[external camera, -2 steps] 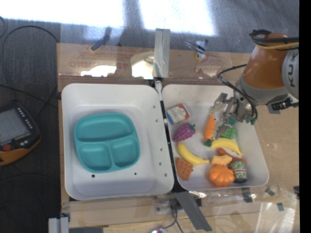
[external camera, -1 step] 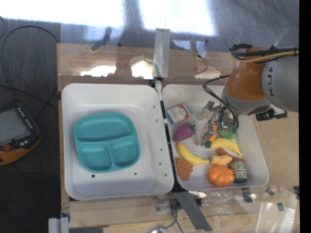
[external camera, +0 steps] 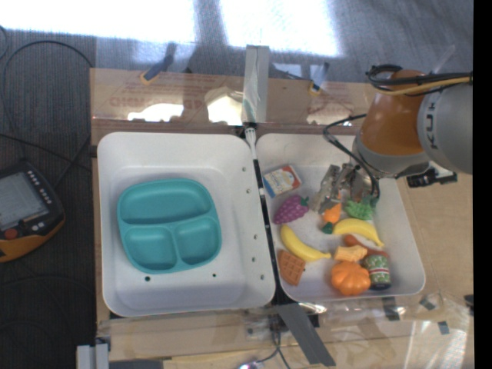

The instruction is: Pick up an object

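Observation:
The right bin [external camera: 400,206] holds several toy foods: a small carton [external camera: 281,179], purple grapes [external camera: 290,207], two bananas [external camera: 298,245] [external camera: 357,229], a waffle [external camera: 291,267], an orange pumpkin [external camera: 350,278], a can [external camera: 377,271], a green leafy piece [external camera: 359,208] and a small orange carrot [external camera: 331,215]. My gripper [external camera: 335,194] hangs low in this bin, just above the carrot and left of the green piece. Its metal fingers [external camera: 332,183] point down and left. Nothing shows between them.
The left bin [external camera: 138,160] holds a teal divided plate [external camera: 169,223]. A tablet [external camera: 23,202] and cables lie on the floor at the left. The arm's orange band [external camera: 392,125] looms over the right bin's back corner.

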Robot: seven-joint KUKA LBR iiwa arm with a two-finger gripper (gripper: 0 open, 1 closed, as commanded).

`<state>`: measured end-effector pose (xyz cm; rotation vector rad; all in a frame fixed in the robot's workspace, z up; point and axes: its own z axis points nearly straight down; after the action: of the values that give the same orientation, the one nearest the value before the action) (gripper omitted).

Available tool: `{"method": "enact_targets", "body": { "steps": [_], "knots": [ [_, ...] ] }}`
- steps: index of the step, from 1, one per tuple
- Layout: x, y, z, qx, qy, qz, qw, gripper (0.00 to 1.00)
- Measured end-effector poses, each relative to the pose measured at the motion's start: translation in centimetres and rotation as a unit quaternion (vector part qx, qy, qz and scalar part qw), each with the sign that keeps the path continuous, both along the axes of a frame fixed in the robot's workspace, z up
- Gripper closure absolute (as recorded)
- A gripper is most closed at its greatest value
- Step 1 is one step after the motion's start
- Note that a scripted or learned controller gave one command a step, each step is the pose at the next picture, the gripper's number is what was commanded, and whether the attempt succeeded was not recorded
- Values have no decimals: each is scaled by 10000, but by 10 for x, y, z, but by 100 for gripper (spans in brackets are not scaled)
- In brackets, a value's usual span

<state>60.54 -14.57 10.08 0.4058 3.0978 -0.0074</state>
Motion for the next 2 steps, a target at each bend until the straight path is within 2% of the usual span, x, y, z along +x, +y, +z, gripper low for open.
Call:
{"method": "enact_targets", "body": {
  "steps": [1, 2],
  "knots": [
    [-65, 23, -7, -4, -28, 421, 9991, 100],
    [-72, 57, 156, 33, 72, -144, 9999, 100]
  ]
}}
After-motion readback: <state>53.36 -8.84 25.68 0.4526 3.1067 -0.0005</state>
